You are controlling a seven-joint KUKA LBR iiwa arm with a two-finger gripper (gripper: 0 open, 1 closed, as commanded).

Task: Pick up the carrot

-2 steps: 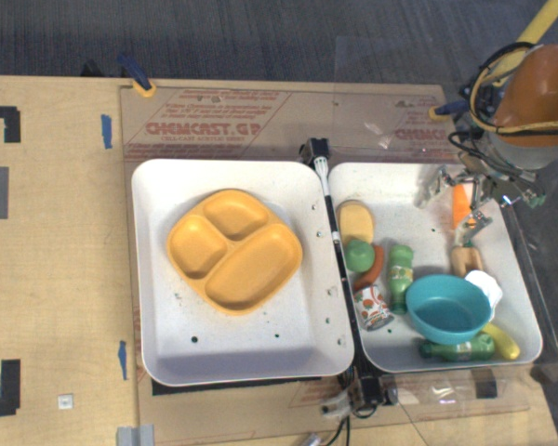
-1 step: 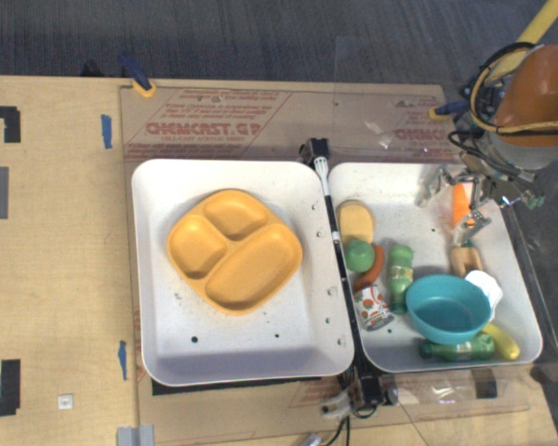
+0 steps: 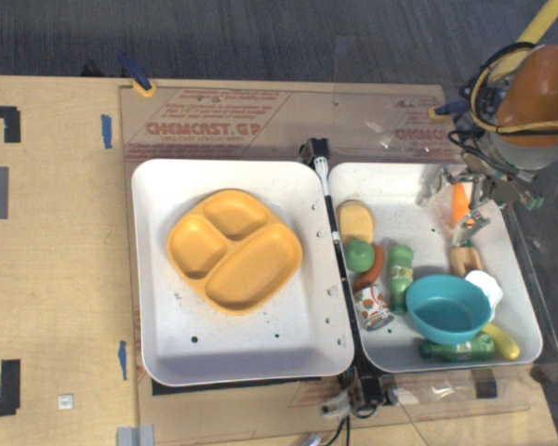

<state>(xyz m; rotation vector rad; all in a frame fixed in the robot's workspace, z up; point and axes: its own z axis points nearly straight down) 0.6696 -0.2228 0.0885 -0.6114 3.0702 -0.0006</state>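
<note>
gripping the carrot (image 3: 459,203), gripper (image 3: 462,200) near right bin (image 3: 525,277) rim.

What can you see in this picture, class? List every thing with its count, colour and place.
Bins: two, white, side by side.
Divided plate: one, yellow, left bin.
Bowl: one, teal, right bin, near side.
Carrot: one, orange, right bin, far right, between the gripper's fingers.
Toy foods: several, mixed colours, right bin.
Gripper: one, grey, over right bin.
Arm: one, orange band, upper right.
</note>
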